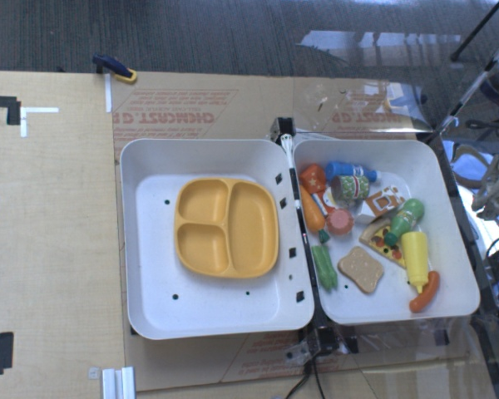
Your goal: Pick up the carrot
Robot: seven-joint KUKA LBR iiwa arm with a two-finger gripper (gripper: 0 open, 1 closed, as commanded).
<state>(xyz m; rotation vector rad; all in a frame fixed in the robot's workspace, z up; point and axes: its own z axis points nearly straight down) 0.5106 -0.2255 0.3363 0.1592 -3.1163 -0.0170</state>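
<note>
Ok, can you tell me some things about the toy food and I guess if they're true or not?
1. The carrot lies in the right bin, near its left wall. True.
2. The yellow plate sits in the right bin. False: it sits in the left bin.
3. The slice of bread rests on the yellow plate. False: it lies in the right bin.
4. The mustard bottle lies beside the hot dog. True.
5. The carrot is on the cardboard. False: it is in the right bin.
</note>
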